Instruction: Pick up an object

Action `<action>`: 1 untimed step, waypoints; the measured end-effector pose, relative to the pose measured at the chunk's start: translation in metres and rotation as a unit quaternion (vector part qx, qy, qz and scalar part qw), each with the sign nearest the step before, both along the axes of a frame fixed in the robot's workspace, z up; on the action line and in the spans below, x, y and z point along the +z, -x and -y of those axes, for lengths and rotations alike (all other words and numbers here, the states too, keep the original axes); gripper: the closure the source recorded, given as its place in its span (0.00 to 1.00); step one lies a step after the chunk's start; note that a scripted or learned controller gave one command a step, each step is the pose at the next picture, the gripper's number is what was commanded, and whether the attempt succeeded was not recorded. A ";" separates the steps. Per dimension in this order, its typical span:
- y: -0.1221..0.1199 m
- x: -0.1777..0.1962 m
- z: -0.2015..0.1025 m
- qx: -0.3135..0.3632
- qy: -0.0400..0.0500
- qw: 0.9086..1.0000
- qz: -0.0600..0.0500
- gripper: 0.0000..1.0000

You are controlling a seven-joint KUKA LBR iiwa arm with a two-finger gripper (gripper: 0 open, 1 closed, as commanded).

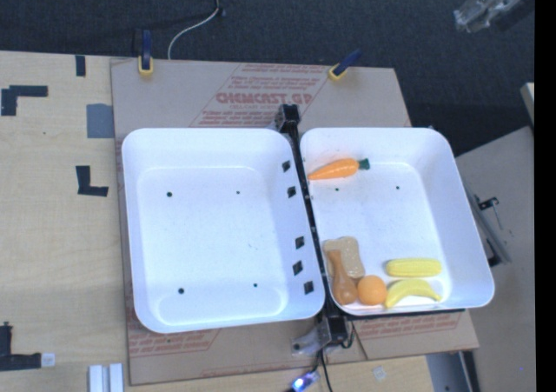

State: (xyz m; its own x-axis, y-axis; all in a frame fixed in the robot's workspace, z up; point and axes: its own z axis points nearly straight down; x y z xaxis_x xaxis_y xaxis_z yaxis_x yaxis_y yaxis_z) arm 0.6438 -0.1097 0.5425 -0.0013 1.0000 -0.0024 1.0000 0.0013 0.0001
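The right bin (434, 208) holds several toy foods. An orange carrot with a green tip (335, 169) lies near its back left corner. At the front, a tan bread slice (345, 255) leans over a brown piece (341, 284), with an orange ball (372, 290) beside it. A yellow corn cob (413, 268) and a yellow banana (412, 292) lie at the front right. My gripper (488, 1) hangs at the top right, high and well away from the bins, blurred against the dark floor.
The left bin (208, 225) sits beside the right one, joined by black clips (301, 242) along the shared rim. Both rest on a brown cardboard sheet (261, 95) held by two clamps at the back. A white cable (195, 25) runs behind.
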 end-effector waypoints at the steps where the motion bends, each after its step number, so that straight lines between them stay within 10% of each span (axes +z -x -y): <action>1: -0.025 -0.009 -0.060 0.001 -0.002 1.000 -0.001 1.00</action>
State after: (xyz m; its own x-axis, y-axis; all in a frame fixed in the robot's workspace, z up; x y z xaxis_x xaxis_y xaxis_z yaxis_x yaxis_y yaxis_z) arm 0.6689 -0.0500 0.5335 -0.0041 1.0000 0.0010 1.0000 0.0041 -0.0016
